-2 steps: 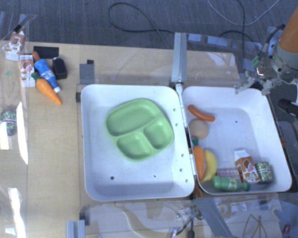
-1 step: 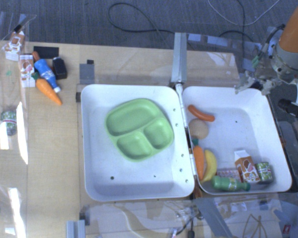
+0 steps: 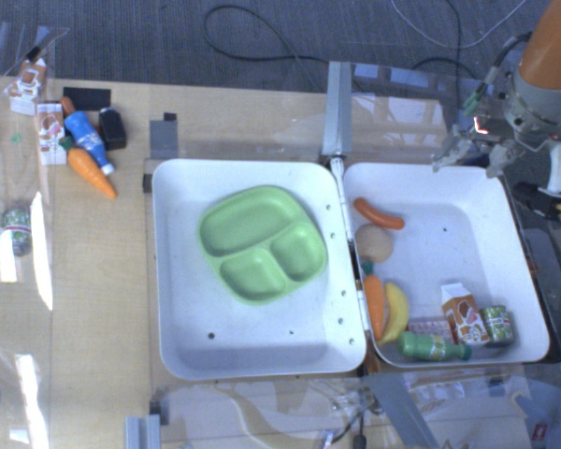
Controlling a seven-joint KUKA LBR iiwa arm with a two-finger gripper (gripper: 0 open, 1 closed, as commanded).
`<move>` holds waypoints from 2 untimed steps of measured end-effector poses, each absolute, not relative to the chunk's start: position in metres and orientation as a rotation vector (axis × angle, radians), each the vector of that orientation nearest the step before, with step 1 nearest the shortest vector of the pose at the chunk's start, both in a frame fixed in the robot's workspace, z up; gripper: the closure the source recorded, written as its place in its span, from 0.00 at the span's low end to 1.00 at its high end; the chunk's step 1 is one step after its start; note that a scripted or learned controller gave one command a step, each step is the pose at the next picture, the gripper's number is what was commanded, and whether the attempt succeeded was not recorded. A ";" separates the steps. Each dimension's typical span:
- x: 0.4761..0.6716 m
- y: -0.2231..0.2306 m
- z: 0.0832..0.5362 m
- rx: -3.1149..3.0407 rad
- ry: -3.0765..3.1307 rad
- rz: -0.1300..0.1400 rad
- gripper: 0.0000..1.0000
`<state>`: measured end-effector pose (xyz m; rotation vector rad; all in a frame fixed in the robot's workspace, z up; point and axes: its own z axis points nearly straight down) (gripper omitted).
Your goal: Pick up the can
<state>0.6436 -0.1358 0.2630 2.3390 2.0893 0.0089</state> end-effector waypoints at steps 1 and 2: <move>0.670 -0.148 0.231 2.362 2.064 0.005 0.00; 0.669 -0.140 0.125 2.361 2.071 0.002 0.00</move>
